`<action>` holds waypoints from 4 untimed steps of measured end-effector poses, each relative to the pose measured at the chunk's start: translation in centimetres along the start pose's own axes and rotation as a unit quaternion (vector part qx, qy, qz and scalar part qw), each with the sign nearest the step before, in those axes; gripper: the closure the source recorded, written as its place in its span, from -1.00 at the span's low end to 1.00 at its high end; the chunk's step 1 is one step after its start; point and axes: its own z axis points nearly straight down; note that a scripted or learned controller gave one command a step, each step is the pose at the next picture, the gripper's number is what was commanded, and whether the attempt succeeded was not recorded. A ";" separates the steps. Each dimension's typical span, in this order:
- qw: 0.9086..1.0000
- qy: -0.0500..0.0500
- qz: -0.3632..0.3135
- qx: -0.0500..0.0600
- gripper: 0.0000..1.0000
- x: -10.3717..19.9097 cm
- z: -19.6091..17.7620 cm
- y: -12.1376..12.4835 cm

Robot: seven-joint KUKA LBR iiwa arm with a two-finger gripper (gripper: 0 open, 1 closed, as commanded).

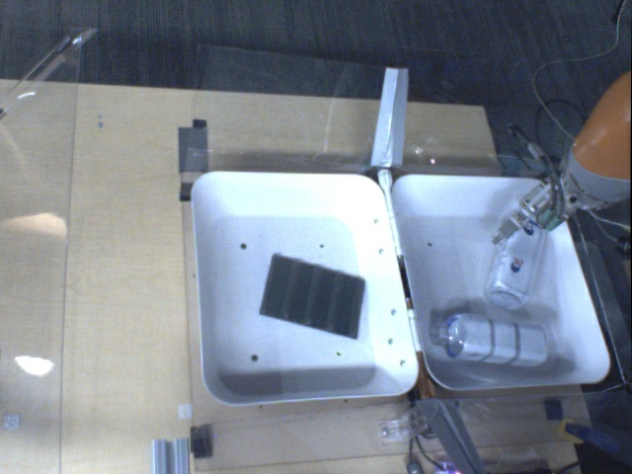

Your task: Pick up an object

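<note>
At the far right corner of the right bin (464, 194), the gripper (533, 215) hangs low over the white floor, reached in from the right below the arm's orange band (604, 136). Its fingers stand apart, and nothing sits visibly between them. Just near of the fingertips, a clear bottle (516, 270) lies with its upper end touching or almost touching them; whether there is real contact I cannot tell. Nearer again, along the near wall of the same bin, a second clear bottle (491, 339) lies on its side, pointing left and right. Across the divider, well apart from the gripper, a dark ribbed flat pad (312, 295) rests slightly skewed in the middle of the left bin (217, 265). By my judgement, the pick is not yet made: the approach looks done, while closing on the bottle and lifting it remain.
</note>
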 end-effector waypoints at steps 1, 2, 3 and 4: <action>0.998 0.032 -0.045 0.016 -1.00 3.4 1.9 -2.9; 0.999 0.040 0.005 0.026 -1.00 -2.3 5.4 3.1; 0.999 0.032 0.007 0.019 -1.00 3.1 4.8 -2.5; 0.997 0.025 -0.070 0.008 -1.00 6.2 4.1 -4.1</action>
